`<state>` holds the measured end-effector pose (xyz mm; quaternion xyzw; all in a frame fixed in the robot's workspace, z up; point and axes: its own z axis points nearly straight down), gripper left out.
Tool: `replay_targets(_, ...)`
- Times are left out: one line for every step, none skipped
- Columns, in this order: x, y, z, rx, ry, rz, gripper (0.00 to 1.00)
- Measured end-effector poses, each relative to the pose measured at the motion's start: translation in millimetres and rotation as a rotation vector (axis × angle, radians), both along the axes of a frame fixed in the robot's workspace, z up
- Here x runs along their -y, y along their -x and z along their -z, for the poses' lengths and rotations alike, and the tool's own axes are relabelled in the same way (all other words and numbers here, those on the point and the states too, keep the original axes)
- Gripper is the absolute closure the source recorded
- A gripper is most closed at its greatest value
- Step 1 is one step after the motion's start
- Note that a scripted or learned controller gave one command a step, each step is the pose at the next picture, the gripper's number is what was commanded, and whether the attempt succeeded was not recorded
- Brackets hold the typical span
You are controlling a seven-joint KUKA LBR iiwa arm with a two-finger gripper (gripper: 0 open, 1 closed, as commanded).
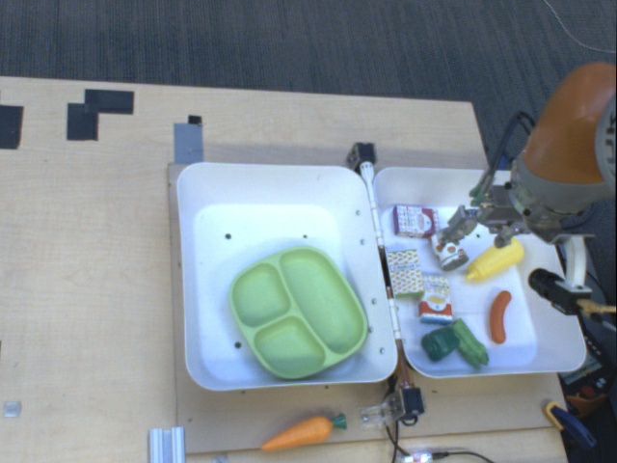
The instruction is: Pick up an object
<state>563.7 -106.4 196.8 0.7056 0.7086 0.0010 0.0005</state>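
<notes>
Gripper (461,231) hangs low in the right bin (554,360), near its back edge, fingers spread open above a small can (450,255) that lies tilted beside the yellow mustard bottle (495,260). Best to centre the fingers across the can's narrow width, descend fully, then close before lifting.

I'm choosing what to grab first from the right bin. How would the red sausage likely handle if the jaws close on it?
The red sausage looks smooth and rounded, so it may slip or roll sideways under a pinch. It appears to be a small toy, probably light. It lies apart from the yellow piece and green pieces, so nudging it shouldn't disturb them.
</notes>
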Motion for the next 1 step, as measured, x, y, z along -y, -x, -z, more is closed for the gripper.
replay_targets(1.2,-23.3,100.2,0.008,0.005,0.004,0.0)
